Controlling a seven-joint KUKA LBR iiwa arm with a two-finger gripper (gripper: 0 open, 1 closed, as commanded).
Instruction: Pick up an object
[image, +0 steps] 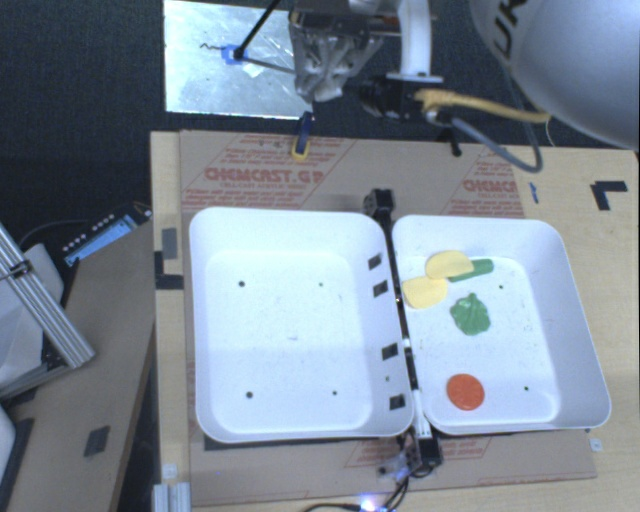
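Two white bins (290, 225) on CHEMCAST GP board (262, 175), gripper (322, 85) fingers' state unclear

Gripper (322, 88) blurred, upper part cut by top edge; fingers smeared into one grey mass, open or shut impossible to tell. Arm (560, 60) huge and out of focus at top right, cut by top and right edges; lettering on it only partly readable. Yellow pieces (436, 279) in right bin (585, 345): two overlapping shapes, kind unclear. Green stick (474, 268) partly tucked behind upper yellow piece. Green lump (469, 314) too small to identify. Aluminium frame (35, 310) cut by left edge.
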